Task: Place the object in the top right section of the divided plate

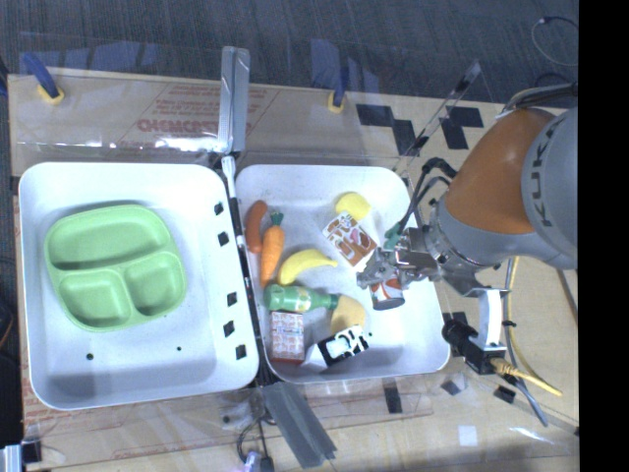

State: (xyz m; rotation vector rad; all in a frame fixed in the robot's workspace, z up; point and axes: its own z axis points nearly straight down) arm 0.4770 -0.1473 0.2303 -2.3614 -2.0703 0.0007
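Pick-up step: gripper (385,279), finger state indiscernible, over a small packet (389,291) right of the banana (303,263); next, grasp and carry to the divided plate (114,264).

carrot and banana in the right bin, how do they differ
The carrot is orange with a green top, while the banana is plain yellow. The carrot is straight and lies nearly along the bin's length, close to the left wall; the banana is curved and lies more crosswise, nearer the middle. Both are toy foods lying flat in the right bin, side by side, away from the claw.
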